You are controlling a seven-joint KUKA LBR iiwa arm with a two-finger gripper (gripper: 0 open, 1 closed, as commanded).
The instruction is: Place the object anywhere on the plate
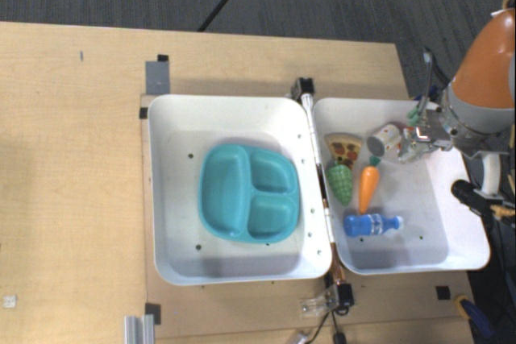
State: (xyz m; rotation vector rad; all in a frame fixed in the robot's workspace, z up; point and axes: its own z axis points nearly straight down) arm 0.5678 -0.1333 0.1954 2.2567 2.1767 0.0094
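Grey and orange, the arm [484, 84] comes in over the right bin's right rim, the highest thing over the bench. Its gripper [419, 134] hangs above that bin's back right part; whether it is open or closed I cannot tell. Two white bins sit side by side on the wooden bench [72, 173]. In the middle of the left bin [161, 197] lies the teal plate [248, 192] (three compartments, nothing in them). The right bin [451, 254] holds the rest: a blue bottle [372, 225] lying near the front rim, an orange carrot [368, 186] and a green toy [340, 183] just beside each other near the left wall, a pizza slice [345, 149] behind them, and a grey cylinder [385, 141] close beside the gripper.
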